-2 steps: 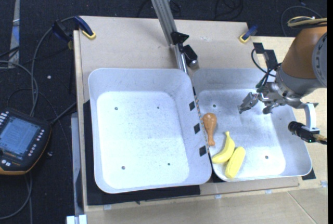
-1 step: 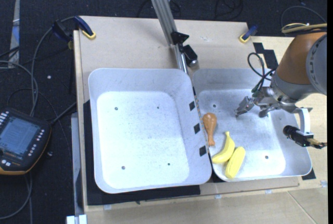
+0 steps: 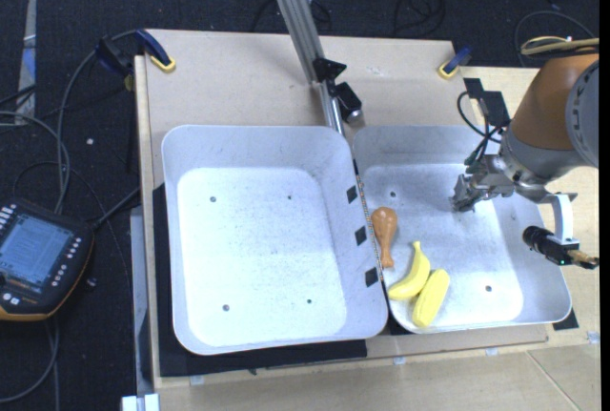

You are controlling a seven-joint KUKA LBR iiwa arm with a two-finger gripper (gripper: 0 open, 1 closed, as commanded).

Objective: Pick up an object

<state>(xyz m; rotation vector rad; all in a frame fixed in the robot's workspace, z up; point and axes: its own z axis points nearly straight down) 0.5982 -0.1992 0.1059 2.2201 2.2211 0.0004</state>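
In the right bin (image 3: pixel 534 304) lie three objects near its left side: a brown chicken drumstick (image 3: pixel 385 230), a yellow banana (image 3: pixel 412 274) and a yellow oblong piece (image 3: pixel 432 296) beside the banana. My gripper (image 3: pixel 464 197) hangs over the upper right part of that bin, some way right of and above the drumstick. Nothing shows between its fingers. Whether the fingers are apart is too small to read.
The left bin (image 3: pixel 191 152) sits beside the right one, their rims overlapping in the middle. A slanted metal pole (image 3: pixel 297 9) rises from the bench's back. Yellow clamps (image 3: pixel 162 62) hold the bench corners. A pendant (image 3: pixel 33 256) lies on the floor at left.
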